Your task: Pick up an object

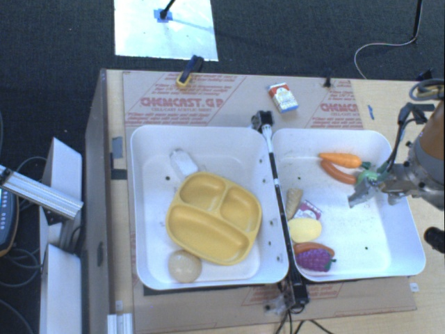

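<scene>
My gripper (363, 186) hangs low over the right bin (400, 256), near its right side, with the arm reaching in from the right. Just to its upper left, two orange carrots (341, 164) lie in the bin, their near ends close to the gripper tip. Along the bin's left wall sit a beige wedge (293, 202), a yellow lemon-shaped piece (304, 229), a small pink-and-white card (310, 209) and a purple grape bunch (314, 259) on a red piece (314, 248). Nothing is seen held.
The left bin (149, 152) holds a yellow divided plate (214, 217), a white lump (184, 163) and a pale round ball (185, 266). A black bar (275, 186) runs between the bins. A red-and-white box (283, 97) lies on the cardboard behind.
</scene>
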Controlling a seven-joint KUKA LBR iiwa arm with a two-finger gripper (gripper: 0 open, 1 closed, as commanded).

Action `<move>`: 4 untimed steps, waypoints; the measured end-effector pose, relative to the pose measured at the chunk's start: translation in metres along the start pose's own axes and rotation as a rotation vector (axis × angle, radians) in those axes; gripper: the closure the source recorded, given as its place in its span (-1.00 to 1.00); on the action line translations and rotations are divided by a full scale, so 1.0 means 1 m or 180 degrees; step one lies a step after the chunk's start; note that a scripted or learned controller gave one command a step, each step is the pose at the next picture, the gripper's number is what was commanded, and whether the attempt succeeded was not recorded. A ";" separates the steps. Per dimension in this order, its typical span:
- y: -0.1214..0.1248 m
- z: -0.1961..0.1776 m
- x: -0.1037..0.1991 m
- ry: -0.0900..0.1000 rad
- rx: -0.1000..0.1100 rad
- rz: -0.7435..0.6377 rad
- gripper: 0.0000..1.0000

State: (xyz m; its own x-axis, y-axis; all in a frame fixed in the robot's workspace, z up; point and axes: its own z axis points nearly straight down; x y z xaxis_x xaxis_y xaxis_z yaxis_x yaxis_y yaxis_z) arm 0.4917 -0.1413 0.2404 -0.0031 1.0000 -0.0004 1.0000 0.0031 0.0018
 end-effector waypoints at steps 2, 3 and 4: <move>0.150 0.157 -0.004 0.0001 0.0008 0.0003 -1.00; 0.152 0.144 -0.004 -0.0002 -0.0008 -0.0006 1.00; 0.155 0.055 0.062 0.0003 -0.0011 -0.0006 1.00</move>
